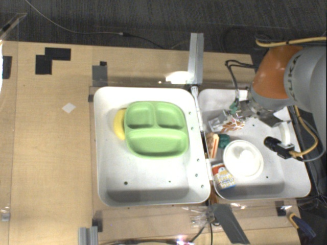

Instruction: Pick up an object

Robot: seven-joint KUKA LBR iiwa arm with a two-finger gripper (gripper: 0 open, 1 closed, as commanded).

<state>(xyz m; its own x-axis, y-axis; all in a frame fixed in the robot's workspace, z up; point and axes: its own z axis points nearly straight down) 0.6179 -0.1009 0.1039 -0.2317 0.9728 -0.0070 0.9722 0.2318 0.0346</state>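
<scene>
The left shallow white bin (107, 182) holds a green, smooth sectioned plastic plate (155, 128); the pincer (239, 107) state is unclear over crinkly wrappers (225, 121).

A light wooden bench (51, 152) carries two shallow white bins side by side, touching along a middle divider. The left bin (148, 188) lies farther from the fingers; the right bin (291, 180) sits under them. Black patches (51, 59) mark the bench's far left corner, well apart from the fingers.
</scene>
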